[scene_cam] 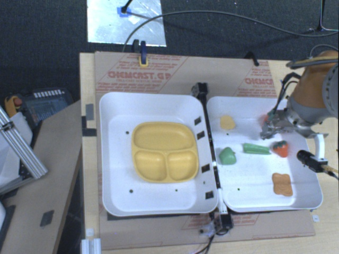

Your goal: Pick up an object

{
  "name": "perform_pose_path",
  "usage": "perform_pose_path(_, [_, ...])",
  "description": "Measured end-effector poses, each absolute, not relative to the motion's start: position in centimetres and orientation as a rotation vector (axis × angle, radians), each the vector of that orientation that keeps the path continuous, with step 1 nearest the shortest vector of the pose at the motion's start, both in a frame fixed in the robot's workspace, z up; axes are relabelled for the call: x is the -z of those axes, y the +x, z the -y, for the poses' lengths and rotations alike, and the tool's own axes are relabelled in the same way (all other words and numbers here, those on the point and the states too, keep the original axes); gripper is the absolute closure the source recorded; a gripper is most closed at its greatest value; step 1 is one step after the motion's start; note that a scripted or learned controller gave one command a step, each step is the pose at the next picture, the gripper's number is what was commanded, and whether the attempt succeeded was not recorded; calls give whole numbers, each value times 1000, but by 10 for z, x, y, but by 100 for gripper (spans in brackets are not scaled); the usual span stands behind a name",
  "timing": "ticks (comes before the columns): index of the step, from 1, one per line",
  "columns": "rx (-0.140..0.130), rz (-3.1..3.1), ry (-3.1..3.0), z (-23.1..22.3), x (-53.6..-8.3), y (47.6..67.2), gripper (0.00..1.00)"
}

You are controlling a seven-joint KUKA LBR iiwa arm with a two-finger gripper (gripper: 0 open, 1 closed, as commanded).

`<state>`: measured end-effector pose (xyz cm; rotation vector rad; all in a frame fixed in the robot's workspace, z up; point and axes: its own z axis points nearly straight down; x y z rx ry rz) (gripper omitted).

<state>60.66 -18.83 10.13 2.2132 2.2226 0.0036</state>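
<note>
My gripper [269, 129] hangs over the upper right part of the right bin [249, 197]. Just below it lies a small red and orange piece with a green top [281, 150], and a long green piece [256, 148] lies to that one's left. A rounded green piece [228, 155] sits near the bin's left wall. Toward the back left rests a pale yellow piece [227, 122]. An orange-brown flat piece [282, 184] lies at the front right. A small red patch shows at the gripper's left side; I cannot tell what it is.
The left bin [114, 194] holds a yellow divided plate [164, 151]. A black-clipped divider [207, 147] separates the two bins. Cables cross the dark floor behind the bench, and a foil-like sheet [125, 15] lies at the back left.
</note>
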Motion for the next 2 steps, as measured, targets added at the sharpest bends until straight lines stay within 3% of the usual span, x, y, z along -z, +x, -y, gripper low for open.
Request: perform_pose_path(2, [-7, -2222, 2210, 178, -220, 604, 100])
